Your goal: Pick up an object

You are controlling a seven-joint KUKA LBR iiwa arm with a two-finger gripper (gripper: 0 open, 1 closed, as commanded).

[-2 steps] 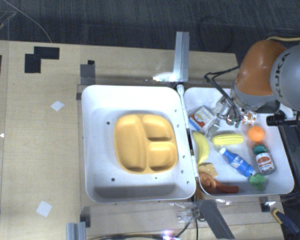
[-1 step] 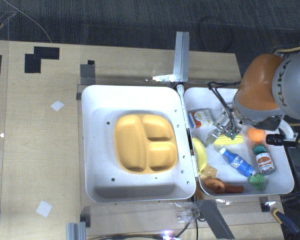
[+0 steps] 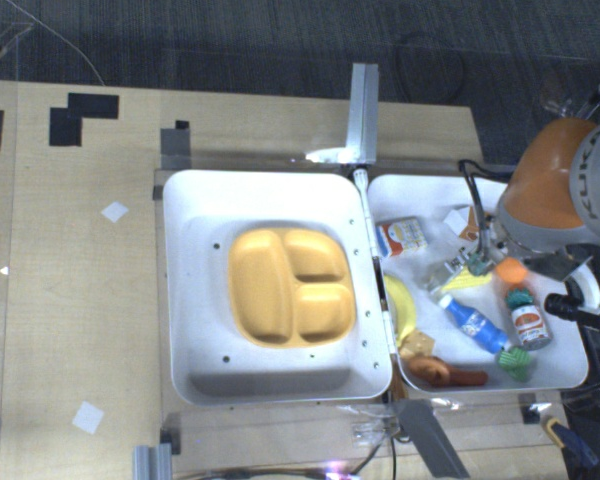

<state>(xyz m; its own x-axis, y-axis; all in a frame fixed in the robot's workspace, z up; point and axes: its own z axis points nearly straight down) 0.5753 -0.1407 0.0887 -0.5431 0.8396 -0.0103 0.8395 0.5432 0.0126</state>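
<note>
near edge: hot dog toy and green-capped piece lie at the front wall of the right bin, the closest items to the camera.
left bin: left bin holds one yellow divided tray, lying flat in the middle.
right bin clutter: blue bottle, small jar with teal cap, yellow curved piece, red-and-white carton, orange ball, all close together, several touching.
end effector: end effector sits low in the right bin, tip just beside the orange ball and a small yellow-and-clear item; cannot tell whether it is spread or pressed together, and nothing is visibly pinched.
arm: grey arm with orange band comes in from the right over the bin's back corner.
likely target: judged to be the small item or ball under the tip; exact one unclear.
handling, ball: probably light, smooth, round; prone to roll or squirt out. Grip across its widest part.
handling, blue bottle: looks like light rigid plastic, slick; take across the body mid-length, not the cap.
handling, jar: stiff, short; grip across the sides.
risk: tight clutter, neighbours may get nudged.
tabletop: wooden tabletop carries both bins.
</note>
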